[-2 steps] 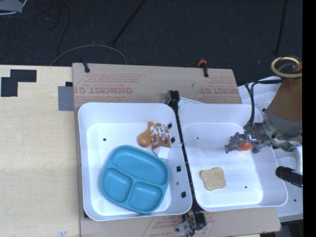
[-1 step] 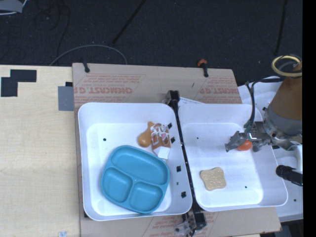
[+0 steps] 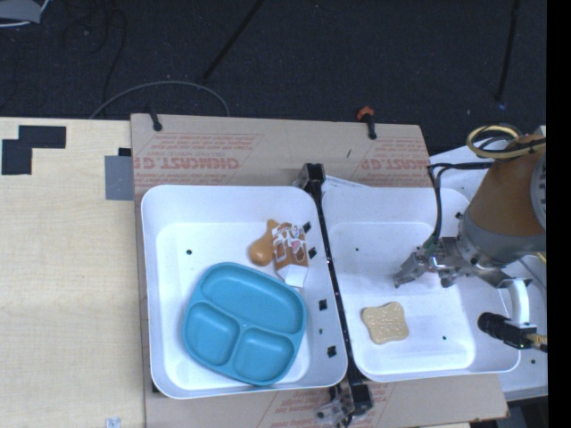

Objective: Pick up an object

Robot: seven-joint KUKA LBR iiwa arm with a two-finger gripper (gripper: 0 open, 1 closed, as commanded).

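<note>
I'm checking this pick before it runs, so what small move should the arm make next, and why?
Probably shift the claw toward the camera and a little left, to sit over the cracker, then lower. The claw hangs over bare floor of the right bin, with nothing seen in it, and the cracker lies flat and alone, the nearest thing. The plate and toy sit in the left bin, beyond the divider.

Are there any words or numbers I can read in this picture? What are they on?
Red printed letters on the cardboard sheet behind the white bins: they appear upside down and too blurred to read for sure.
More red print on the cardboard's front edge: too small to read.
No readable numbers anywhere.
</note>
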